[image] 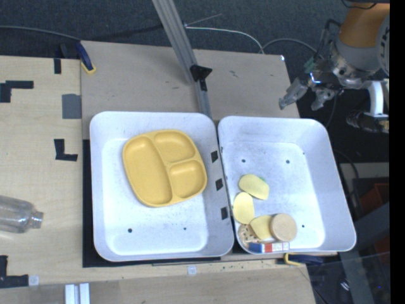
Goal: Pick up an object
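Tool (302,92) hung past right white bin's (316,132) far rim; whether parted, you couldn't tell. Pale yellow flat plastic pieces (253,186) lay down-left of it, near bin's front corner.

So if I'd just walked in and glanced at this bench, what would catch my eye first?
Probably the yellow divided tray, lying alone in the left bin. Next, the cluster of small things in the near corner of the right bin: pale yellow pieces and a round tan disc. The gripper hangs beyond the far right corner, outside both bins.
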`<act>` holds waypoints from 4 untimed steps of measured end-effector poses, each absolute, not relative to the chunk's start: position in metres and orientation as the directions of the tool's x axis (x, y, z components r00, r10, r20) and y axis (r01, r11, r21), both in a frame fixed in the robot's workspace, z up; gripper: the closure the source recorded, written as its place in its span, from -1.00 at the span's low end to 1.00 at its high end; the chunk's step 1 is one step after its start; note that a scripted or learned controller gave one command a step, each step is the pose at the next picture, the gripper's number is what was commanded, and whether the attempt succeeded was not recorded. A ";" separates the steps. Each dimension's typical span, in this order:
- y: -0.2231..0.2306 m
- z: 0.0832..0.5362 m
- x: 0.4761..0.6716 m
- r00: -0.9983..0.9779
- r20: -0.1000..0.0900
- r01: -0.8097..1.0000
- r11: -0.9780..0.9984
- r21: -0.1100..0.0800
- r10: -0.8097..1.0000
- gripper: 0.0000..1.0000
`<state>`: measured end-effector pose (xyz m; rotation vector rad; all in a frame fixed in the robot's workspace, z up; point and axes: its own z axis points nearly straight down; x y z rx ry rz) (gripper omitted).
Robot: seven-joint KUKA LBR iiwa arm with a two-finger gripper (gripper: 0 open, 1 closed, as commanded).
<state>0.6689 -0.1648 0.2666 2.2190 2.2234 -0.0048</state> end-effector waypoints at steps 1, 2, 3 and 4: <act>-0.164 0.277 0.669 -0.003 -0.004 1.000 0.003 -0.001 1.000 1.00; -0.137 0.160 0.646 -0.001 0.001 1.000 0.001 -0.010 1.000 1.00; -0.139 0.286 0.638 -0.002 -0.002 1.000 0.002 0.008 1.000 1.00; -0.119 0.282 0.651 -0.004 0.000 1.000 0.004 0.000 1.000 1.00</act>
